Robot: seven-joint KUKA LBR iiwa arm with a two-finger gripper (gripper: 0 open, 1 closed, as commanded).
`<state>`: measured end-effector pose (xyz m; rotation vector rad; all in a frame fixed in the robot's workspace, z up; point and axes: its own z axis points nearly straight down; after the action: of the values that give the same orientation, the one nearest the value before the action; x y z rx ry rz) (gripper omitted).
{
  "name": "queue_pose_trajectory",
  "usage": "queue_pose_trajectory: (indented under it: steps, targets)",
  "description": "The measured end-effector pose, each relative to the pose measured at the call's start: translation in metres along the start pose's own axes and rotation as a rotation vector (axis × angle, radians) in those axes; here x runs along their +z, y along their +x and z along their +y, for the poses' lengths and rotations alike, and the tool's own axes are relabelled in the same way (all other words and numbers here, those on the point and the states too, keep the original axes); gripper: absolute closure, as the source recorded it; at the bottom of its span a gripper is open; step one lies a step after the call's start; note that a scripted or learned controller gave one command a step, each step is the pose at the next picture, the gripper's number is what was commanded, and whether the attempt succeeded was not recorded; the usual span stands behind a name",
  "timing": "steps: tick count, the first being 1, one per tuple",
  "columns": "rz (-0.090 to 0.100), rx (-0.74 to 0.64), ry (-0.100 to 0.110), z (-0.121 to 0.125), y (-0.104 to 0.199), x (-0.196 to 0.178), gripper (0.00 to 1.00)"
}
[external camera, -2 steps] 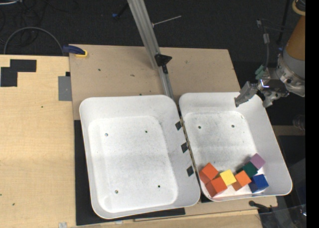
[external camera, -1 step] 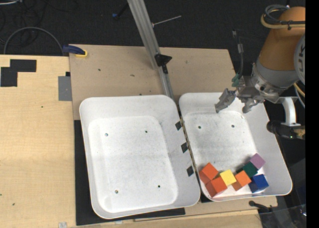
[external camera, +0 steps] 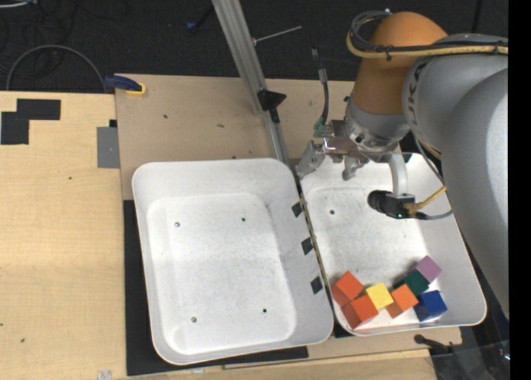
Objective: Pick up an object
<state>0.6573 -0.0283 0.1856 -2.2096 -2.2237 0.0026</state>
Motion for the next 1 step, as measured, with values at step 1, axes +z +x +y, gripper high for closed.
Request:
queue_pose_trajectory:
  steps: [1]
  targets:
    - [-0.003, 0.012, 0.003, -0.0698, -0.0016, -0.0037, 0.00]
